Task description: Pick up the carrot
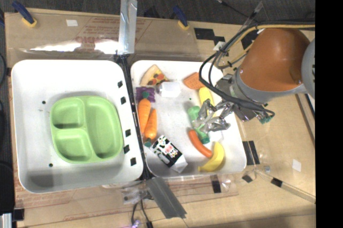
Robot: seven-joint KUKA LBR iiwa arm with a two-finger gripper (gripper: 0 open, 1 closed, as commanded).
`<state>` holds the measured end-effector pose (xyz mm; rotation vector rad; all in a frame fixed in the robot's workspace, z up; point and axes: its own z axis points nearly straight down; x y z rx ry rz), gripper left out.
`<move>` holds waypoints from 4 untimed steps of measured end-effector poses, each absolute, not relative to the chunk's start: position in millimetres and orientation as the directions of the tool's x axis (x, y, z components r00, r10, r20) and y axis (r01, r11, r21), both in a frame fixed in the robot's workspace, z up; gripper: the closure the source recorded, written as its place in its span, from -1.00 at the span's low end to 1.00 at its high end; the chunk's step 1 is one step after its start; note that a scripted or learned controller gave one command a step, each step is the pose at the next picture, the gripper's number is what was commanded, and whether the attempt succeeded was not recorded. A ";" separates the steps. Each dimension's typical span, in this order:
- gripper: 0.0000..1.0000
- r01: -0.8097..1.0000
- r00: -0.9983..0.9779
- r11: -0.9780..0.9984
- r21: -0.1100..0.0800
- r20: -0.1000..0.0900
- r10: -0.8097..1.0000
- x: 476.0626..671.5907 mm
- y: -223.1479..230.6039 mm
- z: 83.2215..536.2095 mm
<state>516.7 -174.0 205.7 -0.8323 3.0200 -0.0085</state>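
Arm: the grey arm with its orange band reaches in from the right, its wrist over the right bin [161, 162].
Gripper: the gripper [210, 121] hangs low over the right part of that bin, above a green toy [194, 114] and just beside a yellow piece [206, 96]. Whether its fingers are apart or together cannot be told; the metal parts blur into the clutter beneath.
Carrot: two orange carrots [147, 120] lie side by side along the left wall of the right bin, touching each other, below a purple item [144, 95]. A smaller orange-red carrot-like piece [199, 144] lies near the gripper, just above a banana [215, 157].
Other contents: a pizza slice [154, 75] and an orange wedge [192, 81] near the far wall, a white block [170, 89], and a black-and-white carton [168, 151] near the front wall.
Left bin: the left bin [27, 114] holds a green divided plate [86, 129].
Progress: judged from this view, no carrot is lifted; all lie on the bin floor. The grasp and the lift both remain to be done.
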 end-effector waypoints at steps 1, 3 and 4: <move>1.00 -0.422 -0.907 0.907 -0.003 -0.003 -0.422 506.3 -177.0 234.3; 1.00 -0.552 -0.834 0.834 -0.005 -0.005 -0.552 493.3 -151.8 257.8; 1.00 -0.683 -0.731 0.731 -0.001 -0.001 -0.683 485.1 -134.3 264.3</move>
